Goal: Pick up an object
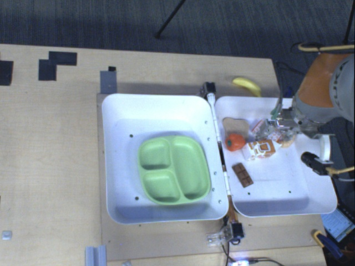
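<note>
Pale wooden worktop [55,165] carries two bins, and over the right-hand shallow white bin [288,201] my pincer [275,121] hangs above its small cluttered packets [262,147], grip state impossible to tell, so I judge I'm descending; next, settle onto one packet.

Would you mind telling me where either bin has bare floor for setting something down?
The right bin is bare along its near edge, below the chocolate bar. Its far half is crowded around the tomato and gripper. The left bin offers margins around the green tray.
</note>
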`<action>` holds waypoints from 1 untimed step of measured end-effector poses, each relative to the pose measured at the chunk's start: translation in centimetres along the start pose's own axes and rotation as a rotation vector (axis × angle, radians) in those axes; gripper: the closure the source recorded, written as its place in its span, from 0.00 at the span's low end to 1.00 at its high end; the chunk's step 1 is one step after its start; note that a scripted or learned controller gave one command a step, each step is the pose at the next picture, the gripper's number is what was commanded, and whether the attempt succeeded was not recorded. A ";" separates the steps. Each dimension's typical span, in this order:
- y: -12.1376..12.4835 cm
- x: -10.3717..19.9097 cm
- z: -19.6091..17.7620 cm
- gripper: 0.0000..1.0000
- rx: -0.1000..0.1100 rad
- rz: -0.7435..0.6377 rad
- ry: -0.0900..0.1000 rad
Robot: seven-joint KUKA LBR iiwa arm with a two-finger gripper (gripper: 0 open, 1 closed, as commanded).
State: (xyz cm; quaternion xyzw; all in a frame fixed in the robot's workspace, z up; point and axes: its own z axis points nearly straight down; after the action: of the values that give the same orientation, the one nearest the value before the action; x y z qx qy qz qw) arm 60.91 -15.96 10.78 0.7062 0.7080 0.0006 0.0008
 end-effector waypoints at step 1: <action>2.3 3.4 1.5 0.00 -0.015 -0.002 -0.008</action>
State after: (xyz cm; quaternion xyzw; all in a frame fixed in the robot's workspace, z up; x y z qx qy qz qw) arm 63.21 -12.56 9.27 0.7055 0.7087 0.0032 0.0089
